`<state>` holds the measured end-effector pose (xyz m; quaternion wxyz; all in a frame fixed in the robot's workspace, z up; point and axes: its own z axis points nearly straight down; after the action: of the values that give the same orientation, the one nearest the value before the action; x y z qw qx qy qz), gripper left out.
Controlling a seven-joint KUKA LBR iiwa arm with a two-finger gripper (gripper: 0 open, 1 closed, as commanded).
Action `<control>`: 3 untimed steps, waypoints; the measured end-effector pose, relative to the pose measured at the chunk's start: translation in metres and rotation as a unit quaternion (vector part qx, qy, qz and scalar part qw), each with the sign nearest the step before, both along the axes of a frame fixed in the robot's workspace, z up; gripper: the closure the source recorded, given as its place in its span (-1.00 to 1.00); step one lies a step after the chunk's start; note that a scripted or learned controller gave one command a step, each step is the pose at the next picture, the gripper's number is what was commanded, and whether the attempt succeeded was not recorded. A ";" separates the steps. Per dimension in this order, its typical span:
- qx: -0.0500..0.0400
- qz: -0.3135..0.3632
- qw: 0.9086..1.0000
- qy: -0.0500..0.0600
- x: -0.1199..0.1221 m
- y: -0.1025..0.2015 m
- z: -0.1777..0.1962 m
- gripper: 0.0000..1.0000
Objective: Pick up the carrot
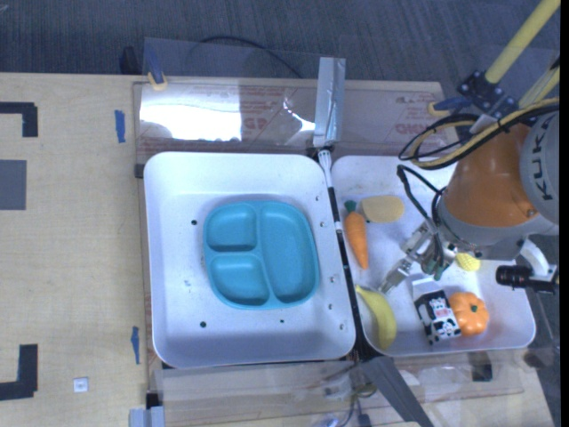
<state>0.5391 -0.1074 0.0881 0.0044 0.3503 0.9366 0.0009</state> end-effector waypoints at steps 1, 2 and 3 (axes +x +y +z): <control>0.000 -0.001 1.000 -0.005 0.002 0.000 0.012 1.00; 0.002 -0.191 0.982 0.001 -0.039 0.054 0.098 1.00; 0.002 -0.345 0.939 0.002 -0.026 0.021 0.096 1.00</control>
<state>0.5131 -0.0869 0.1840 0.0017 0.6516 0.7585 0.0001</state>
